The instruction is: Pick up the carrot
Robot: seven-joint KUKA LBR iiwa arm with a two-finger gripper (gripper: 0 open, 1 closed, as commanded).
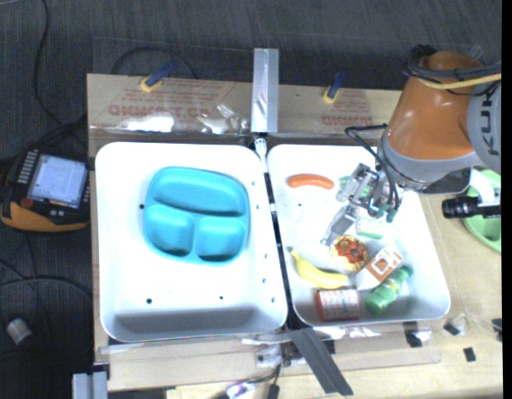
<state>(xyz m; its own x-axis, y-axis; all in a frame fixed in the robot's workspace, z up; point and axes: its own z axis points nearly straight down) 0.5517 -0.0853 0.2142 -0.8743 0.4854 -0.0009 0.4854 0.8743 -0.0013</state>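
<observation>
The tabletop carries two shallow white bins side by side. The left bin holds a blue divided tray. The right bin holds the clutter. The grey arm with its orange band reaches in over that bin's upper right. Its jaws hang low near the bin's middle, and whether they are released or clenched I cannot tell at this slant; nothing is visibly between them. The banana lies below, near a red can and a green bottle. The carrot lies alone at the bin's upper left, near the wall, apart from the jaws. My worry: the jaws sit nearer a small red-and-yellow item than the carrot, so a descent here would probably catch the wrong thing, and the carrot's nearness to the wall may crowd a finger
</observation>
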